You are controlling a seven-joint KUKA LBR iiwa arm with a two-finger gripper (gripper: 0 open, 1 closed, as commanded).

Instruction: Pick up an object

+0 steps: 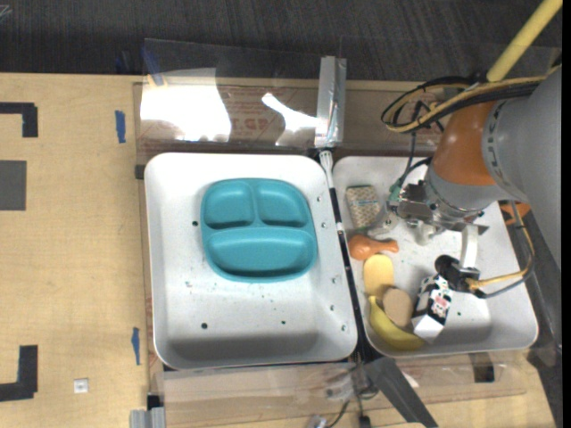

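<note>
Low over the right bin [517,324], the end effector [443,303] hangs at four o'clock from the teal divided plate [259,227], poised beside the banana [390,328] and orange carrot [366,246] for a pick, though I cannot tell its grip state.

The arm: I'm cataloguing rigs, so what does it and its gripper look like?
The arm is smooth grey with an orange band above the wrist. Black and yellow cables loop beside it. The gripper is a metallic grey assembly with pale parts below.
</note>
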